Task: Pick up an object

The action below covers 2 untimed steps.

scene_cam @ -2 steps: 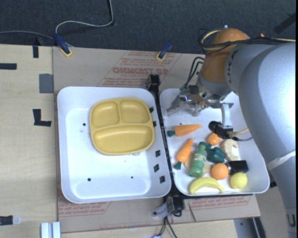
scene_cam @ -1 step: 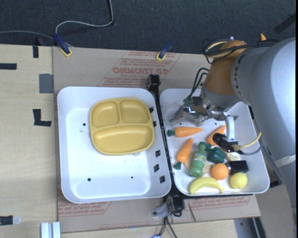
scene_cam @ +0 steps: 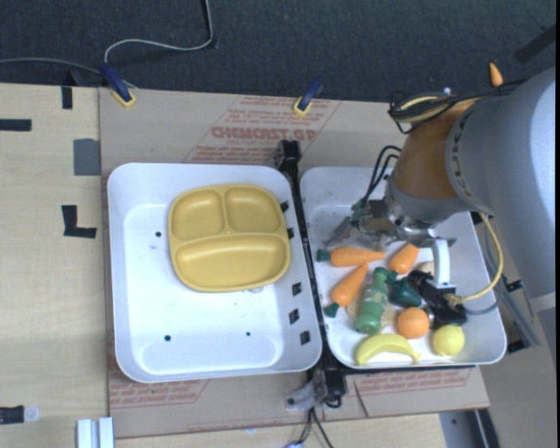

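L bin (scene_cam: 131,278): 1 yellow three-section plastic plate (scene_cam: 230,235). R bin (scene_cam: 485,343): 3 orange toy carrots (scene_cam: 357,256), 1 green bottle (scene_cam: 371,304), 1 banana (scene_cam: 386,348), 1 orange (scene_cam: 413,323), 1 lemon (scene_cam: 447,340). Gripper (scene_cam: 359,220) just above carrots; grip state: cannot tell.

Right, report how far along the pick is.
Nothing looks picked yet: the carrots, banana, orange and lemon all lie in the right bin. In hand: the arm's hand is low over that bin's upper part, by the carrots. Left: gripping and lifting one item.
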{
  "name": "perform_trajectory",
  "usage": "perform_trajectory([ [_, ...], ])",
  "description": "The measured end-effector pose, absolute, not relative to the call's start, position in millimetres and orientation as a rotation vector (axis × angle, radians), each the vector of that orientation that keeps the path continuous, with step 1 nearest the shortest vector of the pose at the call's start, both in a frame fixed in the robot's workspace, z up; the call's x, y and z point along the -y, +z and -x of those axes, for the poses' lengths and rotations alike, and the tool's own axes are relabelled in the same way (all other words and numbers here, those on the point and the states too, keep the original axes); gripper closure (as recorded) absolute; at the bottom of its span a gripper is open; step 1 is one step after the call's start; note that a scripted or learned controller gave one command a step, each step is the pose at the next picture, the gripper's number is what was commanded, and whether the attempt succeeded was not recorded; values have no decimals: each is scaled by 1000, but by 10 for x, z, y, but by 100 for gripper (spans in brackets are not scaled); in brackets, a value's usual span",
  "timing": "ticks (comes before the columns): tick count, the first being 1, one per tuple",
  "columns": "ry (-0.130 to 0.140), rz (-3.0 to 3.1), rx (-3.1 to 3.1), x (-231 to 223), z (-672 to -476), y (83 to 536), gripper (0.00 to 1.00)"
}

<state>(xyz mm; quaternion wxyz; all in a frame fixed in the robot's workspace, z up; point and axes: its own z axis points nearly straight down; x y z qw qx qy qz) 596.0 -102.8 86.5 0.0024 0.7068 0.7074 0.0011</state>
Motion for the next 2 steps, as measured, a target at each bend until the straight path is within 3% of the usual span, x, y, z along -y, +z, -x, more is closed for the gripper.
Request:
perform_trajectory([
  [1,3,-2217,-2222,983,-6691,853,0],
  [2,0,-2219,-2221,998,-6137,861,0],
])
